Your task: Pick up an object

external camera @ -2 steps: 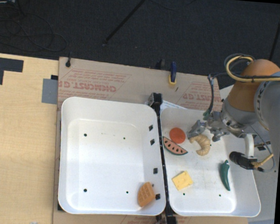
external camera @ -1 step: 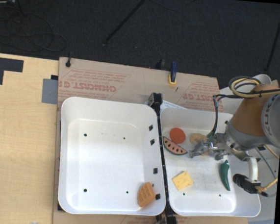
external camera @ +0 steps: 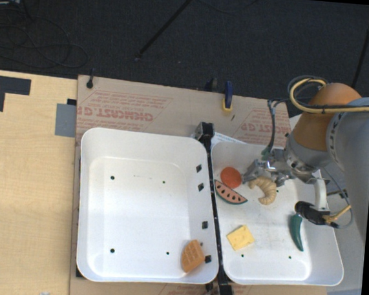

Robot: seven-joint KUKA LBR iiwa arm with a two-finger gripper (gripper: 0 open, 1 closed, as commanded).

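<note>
The right bin holds a red-orange ball, a watermelon slice, a tan croissant-like piece, a yellow cheese wedge and a green pepper. An orange-brown waffle piece lies in the left bin, at its front right corner. My gripper hangs low over the right bin's back, right above the top end of the tan piece and just right of the red-orange ball. Whether it touches the tan piece is unclear.
The arm's grey body and orange band cover the right bin's back right corner. A black divider clip strip runs between the bins. A blue clamp sits on the cardboard's far edge.
</note>
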